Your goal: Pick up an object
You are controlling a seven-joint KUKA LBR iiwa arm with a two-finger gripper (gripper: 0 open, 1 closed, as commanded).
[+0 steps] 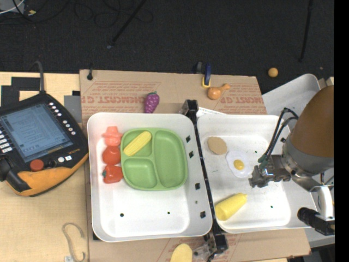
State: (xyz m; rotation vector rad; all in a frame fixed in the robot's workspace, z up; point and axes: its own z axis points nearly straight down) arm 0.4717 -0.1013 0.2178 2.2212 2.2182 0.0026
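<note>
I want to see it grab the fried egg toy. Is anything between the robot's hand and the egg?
Nothing visible stands in the way. The gripper hangs just to the right of the fried egg toy in the right bin, with bare white floor between them. The tan cookie and yellow banana lie off to the sides.

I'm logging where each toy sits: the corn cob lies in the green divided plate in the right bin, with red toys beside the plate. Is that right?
Not quite: the bin is wrong. The camera view shows the corn cob lying in the green divided plate in the left bin, not the right one. The red toys do sit beside the plate.
</note>
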